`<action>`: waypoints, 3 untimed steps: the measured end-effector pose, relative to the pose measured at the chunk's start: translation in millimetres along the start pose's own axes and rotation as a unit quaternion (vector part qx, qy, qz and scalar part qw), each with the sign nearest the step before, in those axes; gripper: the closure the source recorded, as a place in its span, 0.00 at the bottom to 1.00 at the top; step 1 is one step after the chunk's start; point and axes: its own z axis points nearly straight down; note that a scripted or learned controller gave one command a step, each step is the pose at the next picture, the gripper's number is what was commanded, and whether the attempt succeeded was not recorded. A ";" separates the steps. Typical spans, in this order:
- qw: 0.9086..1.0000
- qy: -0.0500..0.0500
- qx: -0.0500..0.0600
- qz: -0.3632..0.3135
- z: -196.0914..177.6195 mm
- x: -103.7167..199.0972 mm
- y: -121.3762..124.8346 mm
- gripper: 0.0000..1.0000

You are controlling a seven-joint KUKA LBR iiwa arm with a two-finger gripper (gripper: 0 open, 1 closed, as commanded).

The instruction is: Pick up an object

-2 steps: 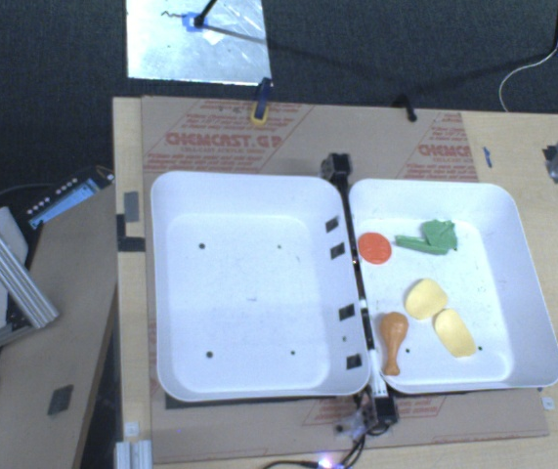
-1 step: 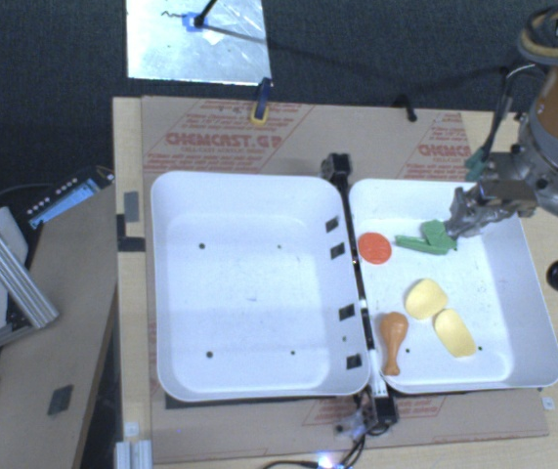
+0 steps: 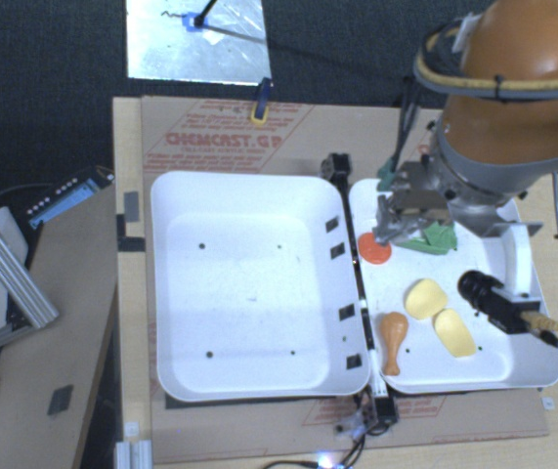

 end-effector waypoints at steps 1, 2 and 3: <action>1.000 0.000 -0.001 0.001 -3.2 65.3 0.5 1.00; 1.000 -0.001 0.001 0.003 15.8 92.7 0.8 1.00; 1.000 0.000 -0.001 0.001 7.5 164.2 22.2 1.00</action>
